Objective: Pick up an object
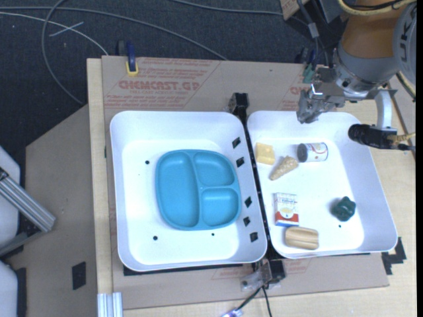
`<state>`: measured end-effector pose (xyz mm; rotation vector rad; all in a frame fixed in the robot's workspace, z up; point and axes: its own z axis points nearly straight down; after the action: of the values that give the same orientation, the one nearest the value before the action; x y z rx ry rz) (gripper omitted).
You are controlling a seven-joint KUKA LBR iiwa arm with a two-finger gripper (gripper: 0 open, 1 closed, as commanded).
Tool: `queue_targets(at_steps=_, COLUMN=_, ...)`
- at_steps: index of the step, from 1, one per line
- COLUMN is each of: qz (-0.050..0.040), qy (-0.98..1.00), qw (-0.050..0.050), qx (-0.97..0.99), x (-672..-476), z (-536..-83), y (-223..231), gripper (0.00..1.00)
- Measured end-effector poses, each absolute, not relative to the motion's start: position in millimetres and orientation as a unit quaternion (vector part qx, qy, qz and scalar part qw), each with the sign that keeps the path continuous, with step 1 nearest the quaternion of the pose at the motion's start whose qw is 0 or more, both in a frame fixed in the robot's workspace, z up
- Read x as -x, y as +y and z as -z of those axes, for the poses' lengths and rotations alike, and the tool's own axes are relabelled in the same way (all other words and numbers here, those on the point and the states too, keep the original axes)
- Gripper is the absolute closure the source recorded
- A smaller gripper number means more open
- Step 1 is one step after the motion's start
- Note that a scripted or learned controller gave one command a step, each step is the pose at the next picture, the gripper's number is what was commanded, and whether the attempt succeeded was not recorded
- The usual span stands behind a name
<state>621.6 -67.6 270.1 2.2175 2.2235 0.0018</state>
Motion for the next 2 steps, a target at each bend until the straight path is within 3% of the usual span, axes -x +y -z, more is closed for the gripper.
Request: queue_targets(at_steps=2, qz=0.0004, qy=0.708, qw=-0.001, qx=-0.706, x=-642.1, z=-245.8, y=19.9, gripper=1.00)
